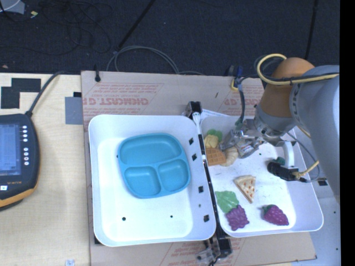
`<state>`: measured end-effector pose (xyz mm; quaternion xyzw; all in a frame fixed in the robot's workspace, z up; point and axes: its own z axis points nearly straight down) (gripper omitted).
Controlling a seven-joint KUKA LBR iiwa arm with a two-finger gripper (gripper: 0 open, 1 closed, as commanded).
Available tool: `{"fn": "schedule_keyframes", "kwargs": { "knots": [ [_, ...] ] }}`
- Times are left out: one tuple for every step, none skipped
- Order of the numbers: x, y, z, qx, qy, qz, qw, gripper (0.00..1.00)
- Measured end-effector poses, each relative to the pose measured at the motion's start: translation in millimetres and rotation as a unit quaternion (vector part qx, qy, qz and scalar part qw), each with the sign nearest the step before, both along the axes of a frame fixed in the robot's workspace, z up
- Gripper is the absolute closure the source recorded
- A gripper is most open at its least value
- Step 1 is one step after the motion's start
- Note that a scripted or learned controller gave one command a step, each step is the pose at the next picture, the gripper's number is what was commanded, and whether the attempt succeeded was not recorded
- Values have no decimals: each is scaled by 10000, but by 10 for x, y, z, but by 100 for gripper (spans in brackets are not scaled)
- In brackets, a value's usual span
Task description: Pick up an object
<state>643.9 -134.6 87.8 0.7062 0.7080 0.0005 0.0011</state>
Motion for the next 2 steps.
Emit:
{"fn": "schedule_keyframes", "kwargs": {
  "knots": [
    [8, -6, 149, 1, -32, -11, 10000, 100],
    [17, 609, 1060, 11, -18, 18, 10000, 100]
  ]
}}
